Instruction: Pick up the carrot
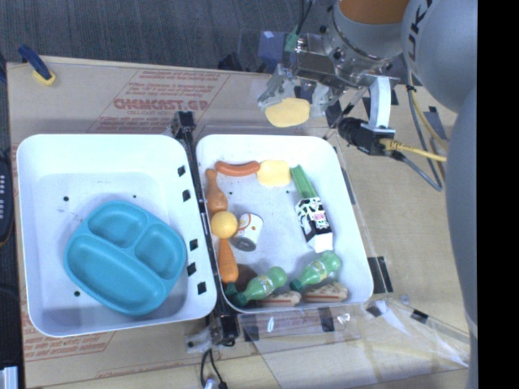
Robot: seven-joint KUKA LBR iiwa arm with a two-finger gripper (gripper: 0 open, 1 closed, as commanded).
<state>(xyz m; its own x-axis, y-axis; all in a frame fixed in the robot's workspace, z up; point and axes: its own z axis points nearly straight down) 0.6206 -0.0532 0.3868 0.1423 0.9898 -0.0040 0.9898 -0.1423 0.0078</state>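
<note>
Carrot (226, 259): lies along left wall of right bin (350, 217), thick end toward near corner, partly under yellow ball (224, 224); second orange piece (215, 194) just above ball.

Hand (302, 94): raised above far rim of right bin, grasping pale yellow piece (287, 113) between fingers. Wrong item.

Recommended: release yellow piece first. Reposition over carrot below ball. Align fingers across carrot's width; wall leaves little room on left side. Descend clear of ball and green bottle (261, 285).
</note>
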